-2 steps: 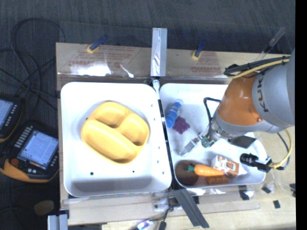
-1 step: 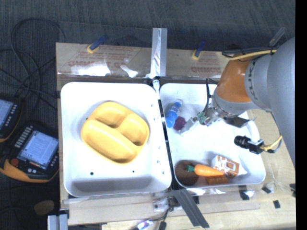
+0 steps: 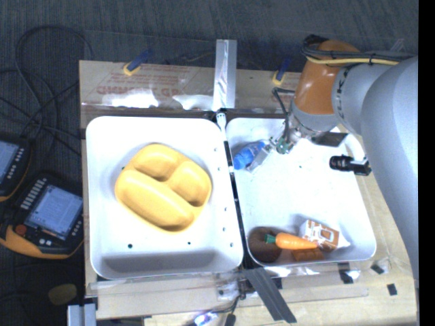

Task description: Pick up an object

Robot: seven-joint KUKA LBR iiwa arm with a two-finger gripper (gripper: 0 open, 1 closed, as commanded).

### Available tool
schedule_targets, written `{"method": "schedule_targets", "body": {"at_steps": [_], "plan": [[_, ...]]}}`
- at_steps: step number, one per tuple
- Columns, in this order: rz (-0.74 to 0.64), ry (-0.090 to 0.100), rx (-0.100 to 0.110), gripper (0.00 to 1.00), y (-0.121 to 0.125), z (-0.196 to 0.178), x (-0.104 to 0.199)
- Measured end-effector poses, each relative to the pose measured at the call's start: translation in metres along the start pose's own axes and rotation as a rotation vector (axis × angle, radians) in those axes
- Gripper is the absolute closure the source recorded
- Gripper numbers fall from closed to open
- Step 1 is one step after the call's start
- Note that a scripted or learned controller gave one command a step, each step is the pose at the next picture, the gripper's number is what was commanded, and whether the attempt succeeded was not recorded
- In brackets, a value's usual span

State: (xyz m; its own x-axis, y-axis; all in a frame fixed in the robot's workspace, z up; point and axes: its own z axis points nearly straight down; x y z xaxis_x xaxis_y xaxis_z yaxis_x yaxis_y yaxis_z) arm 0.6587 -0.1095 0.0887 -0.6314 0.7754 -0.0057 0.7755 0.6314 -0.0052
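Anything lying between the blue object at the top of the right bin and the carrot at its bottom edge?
No. In the camera view, bare white bin floor separates the blue object from the carrot.

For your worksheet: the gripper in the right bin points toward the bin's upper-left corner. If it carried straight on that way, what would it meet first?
Most likely the blue object, which lies just left of the gripper against the bin's left wall. Height above it is unclear from this slanted view.
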Motion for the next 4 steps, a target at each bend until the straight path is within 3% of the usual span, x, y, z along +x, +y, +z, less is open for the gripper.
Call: {"method": "schedule_targets", "body": {"at_steps": [1, 2, 3, 4], "plan": [[-0.002, -0.011, -0.005, 1.00, 0.002, -0.011, -0.001], [0.189, 0.006, -0.003, 1.00, -0.023, -0.095, 0.040], [0.414, 0.006, -0.002, 1.00, 0.020, -0.095, 0.072], [0.668, 0.005, 0.001, 1.00, 0.019, -0.095, 0.068]]}}
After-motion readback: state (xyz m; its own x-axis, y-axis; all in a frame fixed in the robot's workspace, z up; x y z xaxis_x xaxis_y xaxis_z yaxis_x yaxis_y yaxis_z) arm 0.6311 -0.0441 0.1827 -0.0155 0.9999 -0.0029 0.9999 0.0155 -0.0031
